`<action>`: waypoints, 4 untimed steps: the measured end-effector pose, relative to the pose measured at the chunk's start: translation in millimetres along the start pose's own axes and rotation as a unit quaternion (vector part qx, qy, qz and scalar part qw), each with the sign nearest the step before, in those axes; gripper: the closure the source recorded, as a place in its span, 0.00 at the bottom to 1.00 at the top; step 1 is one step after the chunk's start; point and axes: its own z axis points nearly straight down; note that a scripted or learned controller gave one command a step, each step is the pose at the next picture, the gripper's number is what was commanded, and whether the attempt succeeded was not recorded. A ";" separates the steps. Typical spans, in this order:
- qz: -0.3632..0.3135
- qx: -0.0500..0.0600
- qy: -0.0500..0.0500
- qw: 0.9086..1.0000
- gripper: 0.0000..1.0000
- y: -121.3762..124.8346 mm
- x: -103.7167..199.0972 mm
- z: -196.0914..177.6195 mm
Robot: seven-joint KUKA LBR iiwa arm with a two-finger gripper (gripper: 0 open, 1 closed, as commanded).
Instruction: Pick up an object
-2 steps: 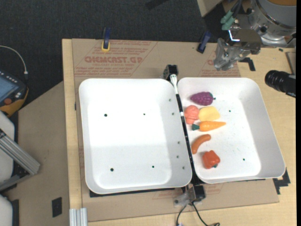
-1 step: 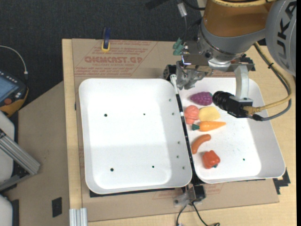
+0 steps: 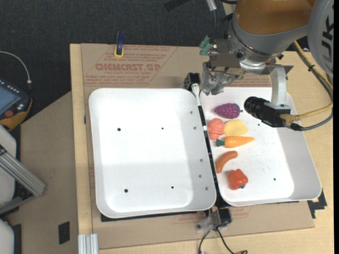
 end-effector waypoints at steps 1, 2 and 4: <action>0.000 -0.001 0.000 1.000 1.00 0.6 0.2 -10.4; -0.001 0.005 0.000 1.000 1.00 28.9 52.3 54.7; -0.003 -0.002 0.002 1.000 1.00 65.4 133.7 15.1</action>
